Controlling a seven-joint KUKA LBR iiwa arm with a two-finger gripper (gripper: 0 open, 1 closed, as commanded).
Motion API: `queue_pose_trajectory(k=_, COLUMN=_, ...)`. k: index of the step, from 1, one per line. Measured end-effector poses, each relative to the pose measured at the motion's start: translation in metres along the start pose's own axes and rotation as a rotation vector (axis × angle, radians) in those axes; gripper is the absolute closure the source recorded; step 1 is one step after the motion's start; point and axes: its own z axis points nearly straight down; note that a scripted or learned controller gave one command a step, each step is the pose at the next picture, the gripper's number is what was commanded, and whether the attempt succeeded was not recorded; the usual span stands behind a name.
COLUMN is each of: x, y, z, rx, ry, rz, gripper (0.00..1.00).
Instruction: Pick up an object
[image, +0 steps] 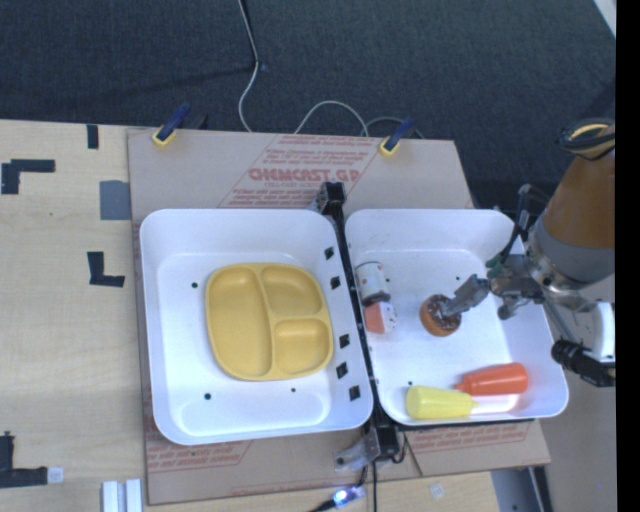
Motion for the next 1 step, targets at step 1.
queue_pose_trajectory(k=1, x=0.0004, y=0.0027, z=-0.0059, rx=-0.012, ry=-0.002, rz=-0.004, gripper=0.00)
